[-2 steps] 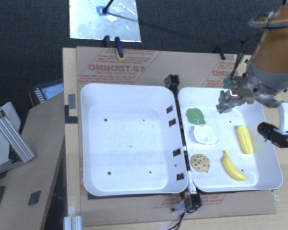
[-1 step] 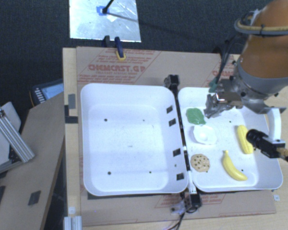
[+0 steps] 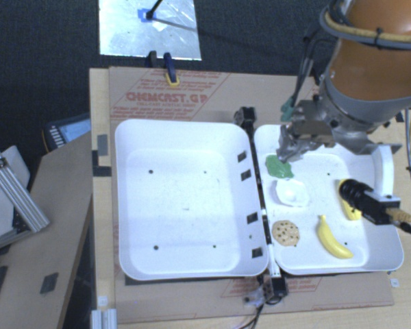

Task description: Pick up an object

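Note:
The right bin (image 3: 390,256) holds a green flat piece (image 3: 279,168), a white round piece (image 3: 291,193), a cookie (image 3: 285,233) and a yellow banana (image 3: 332,238). My gripper (image 3: 288,153) hangs over the bin's upper left part, with its tips just above the green piece. The wrist hides the gap between the tips. Nothing shows as lifted off the bin floor.
The left bin (image 3: 133,136) lies beside the right one, with black clips (image 3: 246,175) along the shared divider. The bins rest on a cardboard sheet (image 3: 192,94). A shiny foil square (image 3: 149,18) lies beyond the bench, and a metal rail (image 3: 10,184) stands at the left.

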You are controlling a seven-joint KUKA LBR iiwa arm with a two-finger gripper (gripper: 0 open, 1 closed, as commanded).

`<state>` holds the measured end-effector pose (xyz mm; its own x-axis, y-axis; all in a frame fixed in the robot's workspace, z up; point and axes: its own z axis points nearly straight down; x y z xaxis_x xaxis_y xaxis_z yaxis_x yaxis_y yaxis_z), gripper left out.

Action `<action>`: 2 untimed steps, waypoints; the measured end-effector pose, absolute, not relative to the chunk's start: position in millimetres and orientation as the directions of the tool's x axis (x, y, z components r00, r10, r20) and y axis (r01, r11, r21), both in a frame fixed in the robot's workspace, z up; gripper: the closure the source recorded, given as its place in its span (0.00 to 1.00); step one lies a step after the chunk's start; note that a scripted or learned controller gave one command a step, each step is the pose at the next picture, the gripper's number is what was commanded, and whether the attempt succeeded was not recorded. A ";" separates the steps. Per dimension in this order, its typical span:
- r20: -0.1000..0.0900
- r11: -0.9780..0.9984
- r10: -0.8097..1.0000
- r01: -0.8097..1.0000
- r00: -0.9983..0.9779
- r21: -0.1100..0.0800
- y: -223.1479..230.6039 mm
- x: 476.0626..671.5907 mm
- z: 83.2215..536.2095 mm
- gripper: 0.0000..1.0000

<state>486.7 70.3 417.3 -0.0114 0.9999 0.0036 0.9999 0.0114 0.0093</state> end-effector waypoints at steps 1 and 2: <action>0.005 0.008 1.000 1.000 -0.008 0.016 108.6 486.9 533.8 1.00; -0.003 -0.001 1.000 1.000 0.001 -0.011 89.7 485.7 399.3 1.00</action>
